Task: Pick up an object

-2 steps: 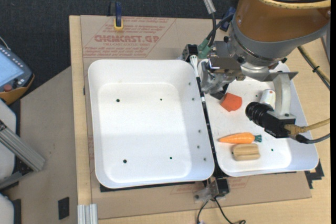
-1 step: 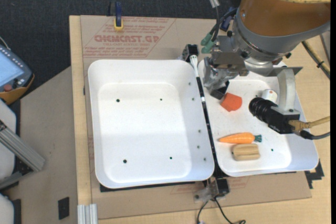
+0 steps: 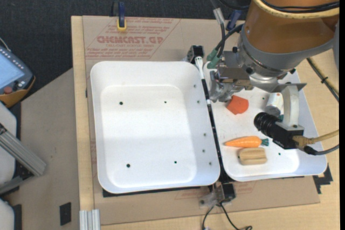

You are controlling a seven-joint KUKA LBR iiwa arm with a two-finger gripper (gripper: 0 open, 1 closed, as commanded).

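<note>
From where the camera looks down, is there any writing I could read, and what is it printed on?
"CHEMCAST GP": large red letters on the brown board under the bins, above the left bin.
A smaller red line beneath it: too blurred to read.
Blue screen at the left edge: no legible text.
</note>
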